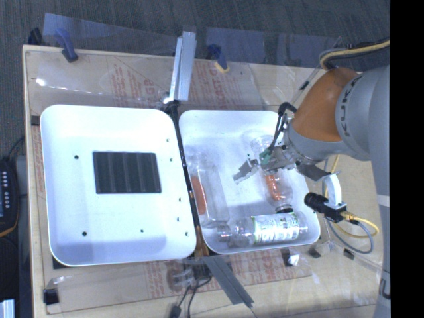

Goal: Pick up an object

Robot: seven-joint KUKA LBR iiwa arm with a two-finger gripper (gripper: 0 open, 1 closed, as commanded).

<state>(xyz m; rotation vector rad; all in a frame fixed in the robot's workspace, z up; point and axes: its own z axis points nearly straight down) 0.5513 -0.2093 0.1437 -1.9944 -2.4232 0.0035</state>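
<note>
A clear plastic bottle with a pinkish tint (277, 185) is lying in the right part of the right bin (218, 121), just under the gripper (255, 165), which is hanging over the bin's middle with its fingers spread and nothing between them. The approach step seems to be under way; next, the gripper likely needs lowering and closing on the bottle. A labelled bottle (271, 228) is resting along the lower wall. The left bin (66, 121) is sitting on the wooden bench (106, 71), above dark carpet (199, 5).

Glossy white plastic bins (106, 121), clear shiny plastic bottles (268, 229), matt wood bench (371, 177).
</note>
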